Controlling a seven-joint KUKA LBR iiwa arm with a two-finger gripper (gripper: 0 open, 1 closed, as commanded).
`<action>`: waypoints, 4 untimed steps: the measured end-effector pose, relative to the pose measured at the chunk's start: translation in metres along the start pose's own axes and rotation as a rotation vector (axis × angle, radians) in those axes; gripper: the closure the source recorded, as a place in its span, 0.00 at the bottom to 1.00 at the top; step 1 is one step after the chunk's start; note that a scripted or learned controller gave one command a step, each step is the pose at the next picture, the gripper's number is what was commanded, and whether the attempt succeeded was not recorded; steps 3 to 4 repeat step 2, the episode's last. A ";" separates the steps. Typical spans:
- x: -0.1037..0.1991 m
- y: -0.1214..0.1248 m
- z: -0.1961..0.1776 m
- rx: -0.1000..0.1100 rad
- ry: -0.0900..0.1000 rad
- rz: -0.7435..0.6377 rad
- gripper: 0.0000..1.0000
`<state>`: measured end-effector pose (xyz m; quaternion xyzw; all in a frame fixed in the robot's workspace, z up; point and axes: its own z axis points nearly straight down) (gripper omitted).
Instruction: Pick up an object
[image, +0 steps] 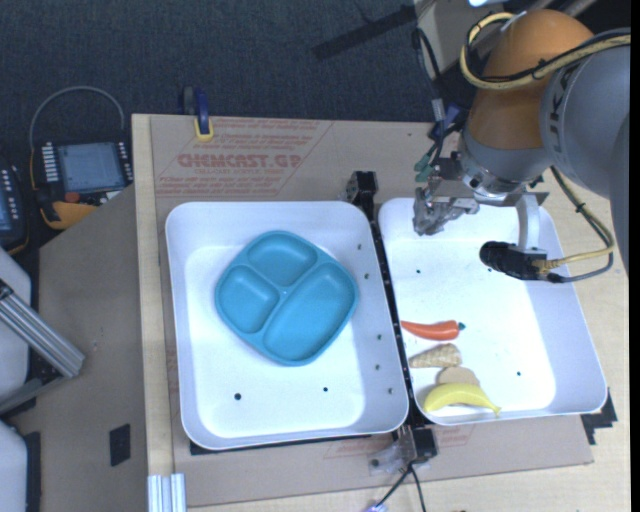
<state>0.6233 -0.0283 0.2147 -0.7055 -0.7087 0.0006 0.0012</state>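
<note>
The gripper (436, 218) is seen over the far left corner of the right bin (560, 330); whether it is wide or narrow cannot be told, and nothing is seen in it. A chili (431, 328), a pale piece (436, 356), a beige piece (458, 377) and a banana (461, 400) are lined up along that bin's left edge toward its near edge, well apart from the gripper. A blue plate (286, 297) is found mid left bin (200, 380).
</note>
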 end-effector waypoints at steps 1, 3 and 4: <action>0.045 0.014 0.000 -0.005 -0.001 0.002 1.00; 0.109 0.016 -0.002 -0.005 0.001 -0.002 1.00; 0.109 0.016 -0.002 -0.005 0.001 -0.002 1.00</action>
